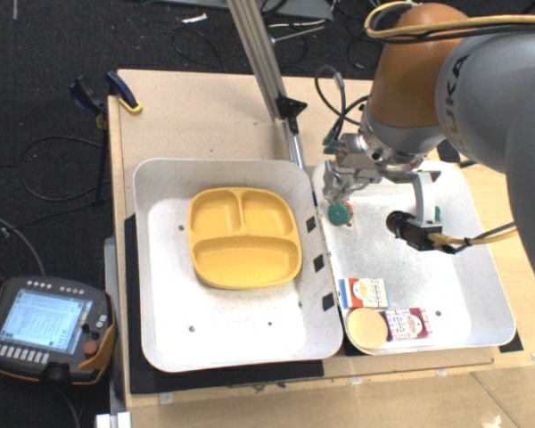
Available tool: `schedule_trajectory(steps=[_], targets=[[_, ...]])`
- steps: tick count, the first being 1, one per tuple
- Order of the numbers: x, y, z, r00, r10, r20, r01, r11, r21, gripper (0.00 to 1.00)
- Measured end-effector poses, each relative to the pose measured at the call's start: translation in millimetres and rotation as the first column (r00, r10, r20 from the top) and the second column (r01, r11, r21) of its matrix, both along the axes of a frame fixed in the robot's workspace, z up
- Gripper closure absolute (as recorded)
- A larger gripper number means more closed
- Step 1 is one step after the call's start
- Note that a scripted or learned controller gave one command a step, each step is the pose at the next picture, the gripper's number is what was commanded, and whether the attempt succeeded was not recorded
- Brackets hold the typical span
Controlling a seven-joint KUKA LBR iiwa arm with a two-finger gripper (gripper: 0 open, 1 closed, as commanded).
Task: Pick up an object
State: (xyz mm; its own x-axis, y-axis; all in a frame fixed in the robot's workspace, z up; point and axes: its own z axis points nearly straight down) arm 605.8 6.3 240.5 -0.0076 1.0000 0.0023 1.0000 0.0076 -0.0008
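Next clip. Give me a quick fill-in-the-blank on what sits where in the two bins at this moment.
1. The yellow divided tray lies in the ____ bin.
2. The tray has ____ compartments.
3. The gripper hangs over the ____ bin, just above a small green object.
4. The round tan lid lies at the right bin's ____ edge.

Missing words: left; three; right; near

The arm (464, 69) hides the right bin's (481, 266) far corner, and perhaps the gripper's (339, 190) fingertips.
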Motion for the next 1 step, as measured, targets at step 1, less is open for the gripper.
schedule_trajectory(steps=[1], targets=[[-15.6,51.9,-11.0,1.000,0.001,-0.002,-0.001,1.000,0.000,1.00]])
